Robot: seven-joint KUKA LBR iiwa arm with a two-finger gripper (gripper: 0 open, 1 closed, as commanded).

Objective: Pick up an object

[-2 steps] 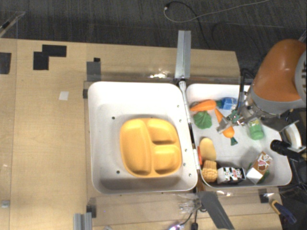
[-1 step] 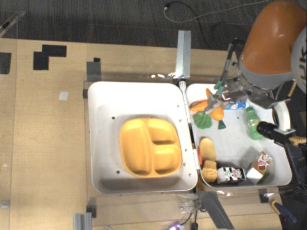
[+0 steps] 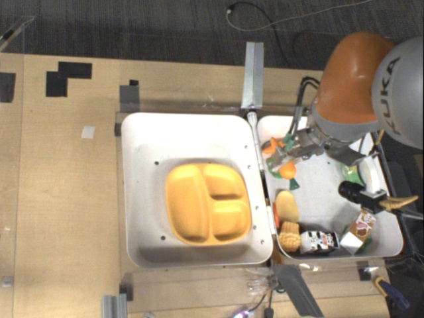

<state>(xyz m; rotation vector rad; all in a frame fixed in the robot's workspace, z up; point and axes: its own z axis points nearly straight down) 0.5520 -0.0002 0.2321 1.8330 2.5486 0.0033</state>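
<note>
Camera view is showing the arm [image 3: 358,78] reaching over the right bin [image 3: 391,247], with its gripper [image 3: 286,152] hanging low by that bin's left wall. Whether it is spread or pinched cannot be told from this angle. Orange toy pieces [image 3: 286,171] are lying right under and beside it, seemingly a carrot; nothing is visibly being held. A potato-like lump [image 3: 287,206], a corn cob [image 3: 289,233] and a small carton [image 3: 319,242] are sitting nearer the front wall. A yellow tray [image 3: 207,202] is resting in the left bin [image 3: 142,177]. Judging by the pose, the grasp step is underway; next would be closing firmly and lifting straight up.
</note>
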